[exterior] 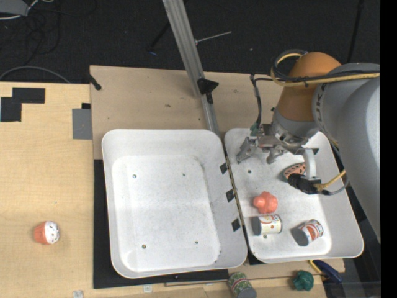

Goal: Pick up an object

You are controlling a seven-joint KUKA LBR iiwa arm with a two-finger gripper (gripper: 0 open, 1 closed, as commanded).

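Pale wooden bench [43, 166] filled the left of the frame, bearing two white bins side by side: the left bin [164, 197] at centre and the right bin [338, 241] toward the lower right. The gripper [263, 148] hung over the right bin's upper part, its fingers spread wide, nothing between them. Below it, near the bin's middle, lay a red lumpy toy [265, 202], with a small can [270, 225] just beneath and a second can [308, 231] to its right. The toy looked light and somewhat soft; a pinch across its rounded body seemed safest. The cans looked stiff and slippery and might roll.
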